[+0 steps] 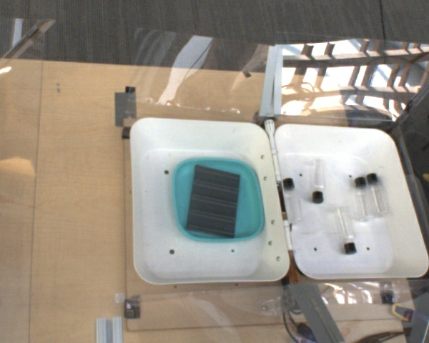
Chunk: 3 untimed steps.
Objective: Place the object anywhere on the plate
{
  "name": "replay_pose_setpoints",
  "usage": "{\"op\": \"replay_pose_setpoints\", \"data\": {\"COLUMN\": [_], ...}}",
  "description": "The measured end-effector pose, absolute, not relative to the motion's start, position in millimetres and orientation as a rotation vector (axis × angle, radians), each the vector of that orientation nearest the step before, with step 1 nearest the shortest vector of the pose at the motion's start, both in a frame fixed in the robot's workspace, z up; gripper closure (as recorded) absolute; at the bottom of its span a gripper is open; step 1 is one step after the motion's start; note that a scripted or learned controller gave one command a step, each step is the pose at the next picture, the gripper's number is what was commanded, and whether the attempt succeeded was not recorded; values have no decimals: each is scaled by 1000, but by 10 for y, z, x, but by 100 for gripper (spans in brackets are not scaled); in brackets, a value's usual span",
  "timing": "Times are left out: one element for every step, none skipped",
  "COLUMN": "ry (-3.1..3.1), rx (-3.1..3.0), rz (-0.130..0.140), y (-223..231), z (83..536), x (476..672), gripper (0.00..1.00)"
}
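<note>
Left bin (149,261) has a teal plate (181,220) sitting pretty much dead center. The task obj, a dark grey ribbed slab (214,201), is lying flat on the plate, middle of it, long side running roughly 12-to-6 w/ a slight tilt toward 1 o'clock. Teal rim shows all around it, so it's fully on.

Right bin (407,257) touches the left one along its 9 o'clock edge. In it are a few clear vials w/ black caps (349,247): two side by side around 2 o'clock, one near center, one toward 6, plus a cap at 9 o'clock by the wall. Both bins sit on the wood bench (57,191).
</note>
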<state>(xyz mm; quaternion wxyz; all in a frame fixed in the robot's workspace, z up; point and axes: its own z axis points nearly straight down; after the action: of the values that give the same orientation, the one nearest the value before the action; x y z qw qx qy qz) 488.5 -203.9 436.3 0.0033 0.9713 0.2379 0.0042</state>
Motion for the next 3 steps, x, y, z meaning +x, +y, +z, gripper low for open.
{"op": "replay_pose_setpoints", "data": {"ry": [543, 336, 336], "rx": [3089, 3117, 3117], "rz": [14, 15, 14], "y": [-2053, -2056, -2057], "z": [4363, 4363, 4363], "x": [4885, 4885, 4884], "gripper": [0, 0, 0]}}
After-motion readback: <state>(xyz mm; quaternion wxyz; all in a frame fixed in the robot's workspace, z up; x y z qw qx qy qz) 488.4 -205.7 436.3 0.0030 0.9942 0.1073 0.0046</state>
